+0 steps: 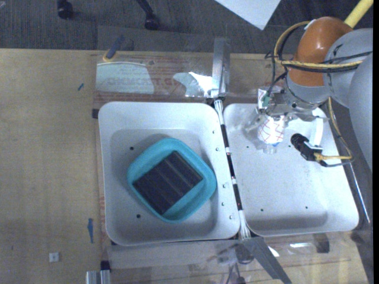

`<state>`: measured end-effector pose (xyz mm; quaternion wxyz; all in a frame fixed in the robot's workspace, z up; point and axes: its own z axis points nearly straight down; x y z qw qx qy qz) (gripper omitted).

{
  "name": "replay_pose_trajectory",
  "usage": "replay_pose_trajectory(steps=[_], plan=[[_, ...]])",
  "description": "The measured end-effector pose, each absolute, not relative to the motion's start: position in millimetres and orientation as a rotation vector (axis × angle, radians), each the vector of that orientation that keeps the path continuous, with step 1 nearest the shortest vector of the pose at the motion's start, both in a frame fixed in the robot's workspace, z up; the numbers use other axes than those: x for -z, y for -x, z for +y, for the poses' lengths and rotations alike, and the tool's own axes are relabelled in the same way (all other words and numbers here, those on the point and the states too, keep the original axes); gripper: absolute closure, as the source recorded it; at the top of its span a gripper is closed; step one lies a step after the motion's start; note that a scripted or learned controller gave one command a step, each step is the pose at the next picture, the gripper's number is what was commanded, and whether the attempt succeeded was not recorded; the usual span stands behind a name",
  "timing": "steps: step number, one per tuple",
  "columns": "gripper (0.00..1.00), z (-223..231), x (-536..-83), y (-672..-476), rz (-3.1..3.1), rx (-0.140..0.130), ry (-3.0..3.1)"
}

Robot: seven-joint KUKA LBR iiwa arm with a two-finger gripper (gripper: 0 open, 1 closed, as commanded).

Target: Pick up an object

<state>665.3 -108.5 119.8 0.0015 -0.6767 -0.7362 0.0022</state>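
Wooden counter [47,158] carries two white bins. At nine o'clock, the left bin [112,123] holds a teal dish [201,173] with a dark pad [167,182]. At two o'clock, the gripper [271,136] hangs over the right bin [308,212] (grip state: cannot tell). Judged: approach step; next, descend squarely onto an object.

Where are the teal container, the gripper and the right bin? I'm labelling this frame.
teal container [204,185]: camera view, on its right rim.
gripper [270,136]: camera view, at its tip, over the right bin.
right bin [296,200]: camera view, on its bare floor.
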Motion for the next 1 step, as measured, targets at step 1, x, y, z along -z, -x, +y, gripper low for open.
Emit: replay_pose_trajectory(steps=[1], plan=[[0.0, -131.9, -111.0, -667.9, -2.347, -0.006, 2.09]])
